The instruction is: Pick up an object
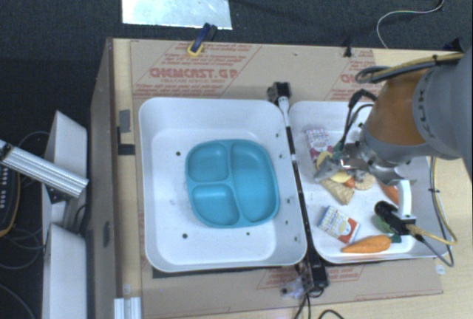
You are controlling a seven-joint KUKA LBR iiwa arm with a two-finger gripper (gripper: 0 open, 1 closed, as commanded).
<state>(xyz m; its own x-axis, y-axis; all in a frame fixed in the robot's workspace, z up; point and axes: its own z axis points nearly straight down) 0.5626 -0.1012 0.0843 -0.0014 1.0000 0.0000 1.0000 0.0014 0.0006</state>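
Note:
The right bin (307, 118) holds several small items: a pink-and-white packet (317, 139), a yellow piece (324, 158), a tan crumbly chunk (341, 192), a white-and-red carton (336, 224), an orange carrot (365, 244), a dark green item (386, 213) and an orange-red piece (391, 193). My gripper (341, 166) hangs low over the yellow piece and the tan chunk, in the middle of that bin. The arm's orange band (395, 114) sits just above it and to the right.
The left bin (159, 118) holds a blue divided tray (230, 182). A black divider strip (292, 155) runs between the bins. Cables (436, 225) trail along the right bin's edge. Both bins rest on a cardboard sheet (222, 66).

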